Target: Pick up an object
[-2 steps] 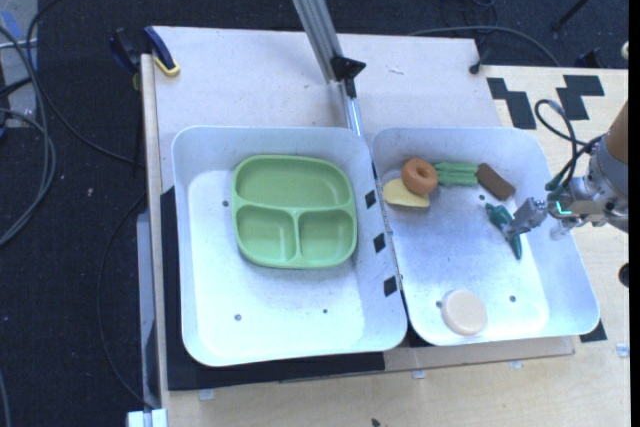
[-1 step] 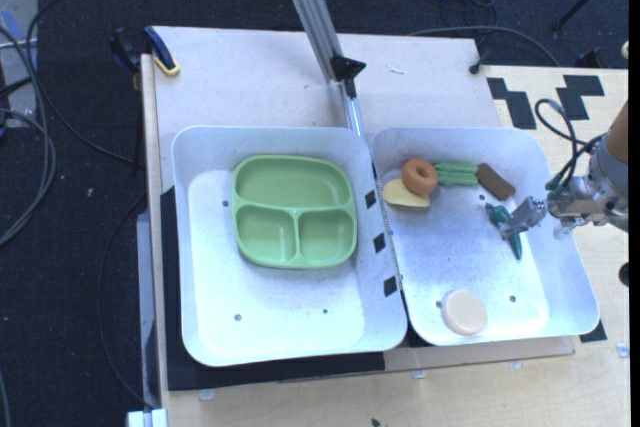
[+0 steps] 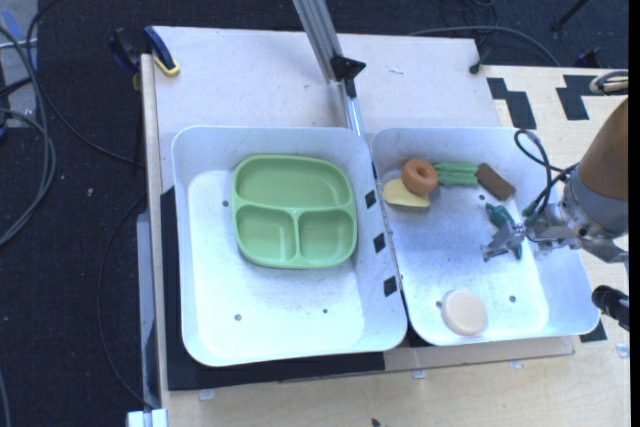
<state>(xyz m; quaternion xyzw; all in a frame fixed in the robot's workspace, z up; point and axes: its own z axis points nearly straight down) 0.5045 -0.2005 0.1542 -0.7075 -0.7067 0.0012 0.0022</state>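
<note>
- Nearest us, low in the right half of the frame, we see a pale cream round disc (image 3: 465, 312) lying on the floor of the right shallow white bin (image 3: 430, 255), close to its front rim.
- Just above and to the right of it, at the right edge of the frame, the two-finger gripper (image 3: 503, 245) hangs low over the right bin on the grey arm (image 3: 600, 185) that reaches in from the right.
- We cannot tell how its metal fingers stand; they blur together with a small teal piece (image 3: 497, 215) beside them, and we see nothing clearly between them.
- In the left half of the frame, the left shallow white bin (image 3: 200, 315) holds a light green plastic tray with three compartments (image 3: 296, 211), set in the upper middle of the bin.
- Farther back in the right bin, toward its upper left, a brown ring-shaped doughnut toy (image 3: 420, 177) leans on a pale yellow wedge (image 3: 400, 196).
- Just right of the doughnut lies a green elongated piece (image 3: 456, 174), and beside that a dark brown oblong block (image 3: 494, 181); these are well apart from the cream disc.
- Beyond both bins, a silver metal pole (image 3: 310, 5) slants from the top centre of the frame down to where the bins meet.
- At the upper left corner of the bench (image 3: 250, 75), we see a blue and yellow clamp (image 3: 160, 50).
</note>
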